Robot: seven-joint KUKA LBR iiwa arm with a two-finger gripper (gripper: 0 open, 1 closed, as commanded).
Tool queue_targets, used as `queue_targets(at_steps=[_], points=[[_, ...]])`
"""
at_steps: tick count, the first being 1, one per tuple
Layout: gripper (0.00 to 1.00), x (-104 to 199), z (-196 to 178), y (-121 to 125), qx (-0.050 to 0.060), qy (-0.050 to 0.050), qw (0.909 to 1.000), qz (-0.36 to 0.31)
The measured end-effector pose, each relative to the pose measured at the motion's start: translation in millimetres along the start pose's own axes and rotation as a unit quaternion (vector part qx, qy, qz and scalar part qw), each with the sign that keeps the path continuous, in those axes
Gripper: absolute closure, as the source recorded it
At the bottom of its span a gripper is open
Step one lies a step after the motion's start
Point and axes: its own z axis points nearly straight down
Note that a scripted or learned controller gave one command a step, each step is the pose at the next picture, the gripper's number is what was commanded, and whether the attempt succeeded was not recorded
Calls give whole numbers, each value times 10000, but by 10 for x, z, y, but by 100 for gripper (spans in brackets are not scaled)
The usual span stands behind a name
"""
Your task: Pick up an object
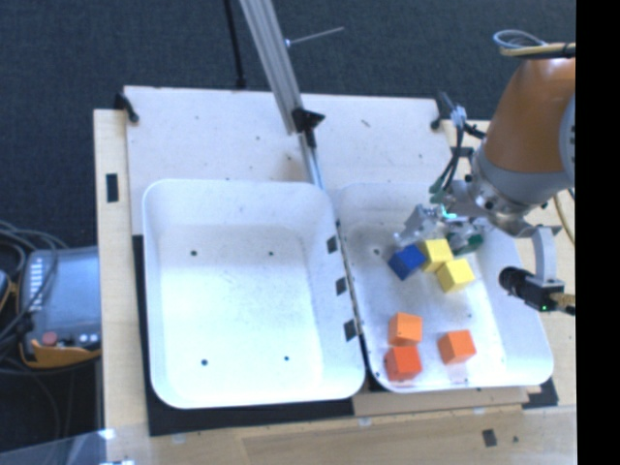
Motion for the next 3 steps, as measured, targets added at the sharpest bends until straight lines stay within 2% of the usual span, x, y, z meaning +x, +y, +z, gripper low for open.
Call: queue_targets(at_steps=[1, 2, 3], points=[[0, -4, -23, 8, -27, -4, 10000, 15], [0, -3, 430, -66, 1, -8, 10000, 26], [0, 10, 1062, -59, 10, -7, 10000, 30]])
